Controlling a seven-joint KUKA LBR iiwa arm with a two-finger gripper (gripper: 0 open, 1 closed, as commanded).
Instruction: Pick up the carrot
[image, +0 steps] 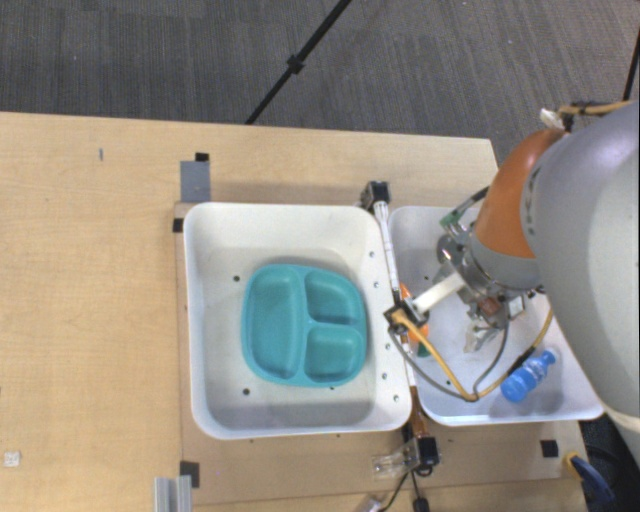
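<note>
Grey arm with orange band (510, 205) hiding much of the right shallow white bin (410, 235), end effector (487, 322) blurred, finger state indiscernible, blue plastic bottle (527, 377) near, teal divided plate (303, 325) in left white bin (200, 300).

A robotics lab: wooden bench (90, 300), 2 white bins (200, 300), loose cables (450, 380).

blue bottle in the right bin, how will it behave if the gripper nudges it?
The blue bottle lies on its side on the right bin floor, so it probably rolls when nudged. It looks like small smooth plastic, likely light and a bit slippery.
</note>
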